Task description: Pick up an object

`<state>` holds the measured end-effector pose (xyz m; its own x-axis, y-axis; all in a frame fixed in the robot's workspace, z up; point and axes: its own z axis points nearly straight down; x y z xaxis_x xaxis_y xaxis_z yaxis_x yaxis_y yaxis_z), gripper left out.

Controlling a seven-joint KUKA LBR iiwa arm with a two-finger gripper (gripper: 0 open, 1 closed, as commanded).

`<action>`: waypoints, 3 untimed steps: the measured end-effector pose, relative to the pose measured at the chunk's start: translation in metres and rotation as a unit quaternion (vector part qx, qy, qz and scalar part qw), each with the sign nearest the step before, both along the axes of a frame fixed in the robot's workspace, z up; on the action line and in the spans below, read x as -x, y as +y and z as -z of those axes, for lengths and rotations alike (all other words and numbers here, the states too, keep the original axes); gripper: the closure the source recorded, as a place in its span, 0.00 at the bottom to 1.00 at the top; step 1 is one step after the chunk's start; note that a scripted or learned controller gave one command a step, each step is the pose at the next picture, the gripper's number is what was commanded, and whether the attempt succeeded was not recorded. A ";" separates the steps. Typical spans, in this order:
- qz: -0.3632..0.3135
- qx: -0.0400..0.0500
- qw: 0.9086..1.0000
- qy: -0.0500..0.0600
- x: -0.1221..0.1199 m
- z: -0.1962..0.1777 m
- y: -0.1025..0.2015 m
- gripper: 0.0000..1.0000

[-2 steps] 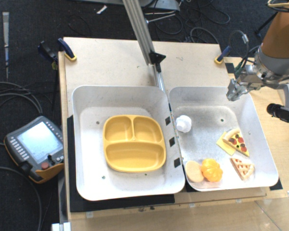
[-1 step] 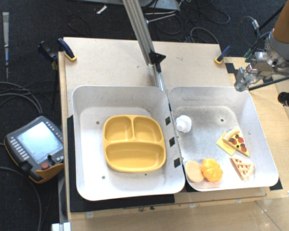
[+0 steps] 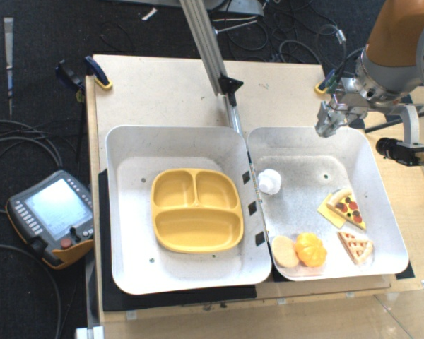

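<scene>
Camera view: grey two-finger gripper [image 3: 330, 123] above right white bin's [image 3: 381, 182] far rim.
Jaws: state unclear (cannot tell).

Dark floor [image 3: 35, 83] strewn with black cables [image 3: 14, 136]; pale wooden bench [image 3: 162, 90].

Grey arm [image 3: 381, 76], orange band, metallic wrist, dark cables.

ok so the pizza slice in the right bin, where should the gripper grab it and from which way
Probably from straight above, fingers closing across the two straight sides near the middle of the pizza slice. It lies flat on the floor of the right bin, so only its thin edges offer a hold. It lies apart from the waffle wedge. The gripper hangs above the bin's far rim.
</scene>
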<state>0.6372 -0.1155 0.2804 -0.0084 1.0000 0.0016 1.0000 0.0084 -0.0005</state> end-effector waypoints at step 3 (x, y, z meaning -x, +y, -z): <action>0.000 0.000 1.000 0.001 0.015 0.019 0.164 1.00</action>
<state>0.6224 0.0481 0.2617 -0.0078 1.0000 0.0008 1.0000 0.0078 -0.0025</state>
